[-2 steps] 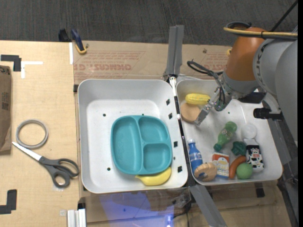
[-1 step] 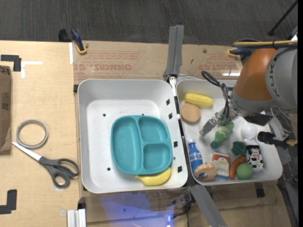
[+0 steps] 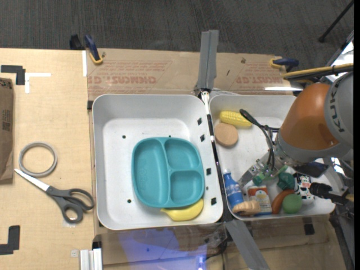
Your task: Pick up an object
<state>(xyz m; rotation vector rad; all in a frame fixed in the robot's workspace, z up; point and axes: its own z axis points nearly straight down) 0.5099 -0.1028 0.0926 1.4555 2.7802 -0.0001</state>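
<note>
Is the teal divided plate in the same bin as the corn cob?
No: the teal divided plate lies in the left bin, while the corn cob lies in the right bin beside it.

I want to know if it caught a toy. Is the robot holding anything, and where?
It cannot be told: the gripper sits low among the toys in the right bin, with no clear grasp visible.

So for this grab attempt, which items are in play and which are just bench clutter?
In play:
gripper, down among the right bin's toys
corn cob
tan disc
blue bottle
green ball
teal divided plate and banana in the left bin

Lying about:
scissors
tape roll
clamps
</note>
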